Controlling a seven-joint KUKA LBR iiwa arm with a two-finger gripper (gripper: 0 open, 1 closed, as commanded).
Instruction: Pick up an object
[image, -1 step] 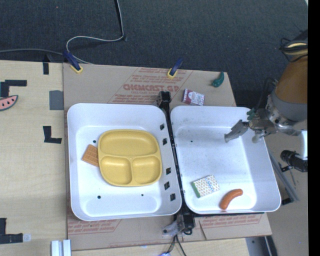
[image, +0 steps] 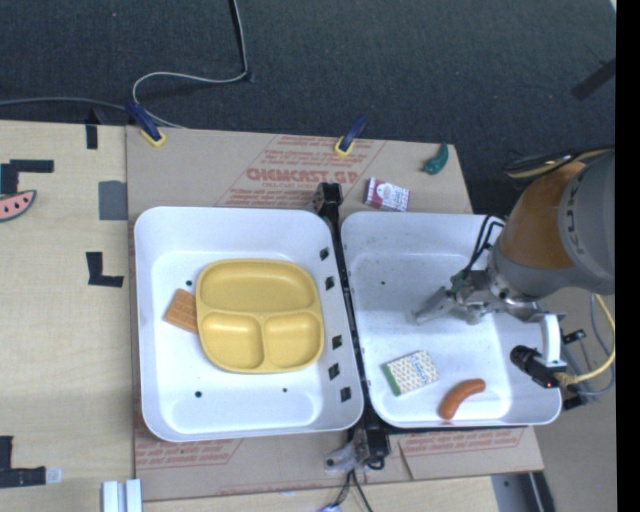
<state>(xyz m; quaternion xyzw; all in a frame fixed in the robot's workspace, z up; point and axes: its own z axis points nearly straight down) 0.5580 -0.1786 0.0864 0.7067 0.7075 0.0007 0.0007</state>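
You are looking down on two white bins sitting side by side on the cardboard-covered bench. The arm (image: 555, 235) is reaching in from three o'clock, and its gripper (image: 432, 308) is hovering low over the middle of the right bin (image: 400, 235), with the fingers pointing toward nine o'clock. Whether the jaws are wide or narrow you cannot tell at this slant; nothing is showing between them, so treat the gripper as carrying nothing.

Two candidates are lying in that bin. The small patterned packet (image: 411, 372) is resting flat at about six o'clock from the fingertips, near but apart from them. The orange sausage (image: 461, 397) is lying at about five o'clock, a little farther on, close to the bin's near wall. Both are apart from each other, which is probably leaving room for fingers on either side.

In the left bin (image: 160, 330) the yellow divided tray (image: 262, 312) is filling the centre, and a tan wafer (image: 181, 311) is tucked against its nine o'clock edge, partly under the rim, so it would likely be awkward to grasp.

The grasp does not appear to have begun. Your next move probably calls for shifting toward six o'clock over the packet or sausage before descending. The packet, lying thin and flat, may be slipping out of a pinch; the sausage may be rolling.
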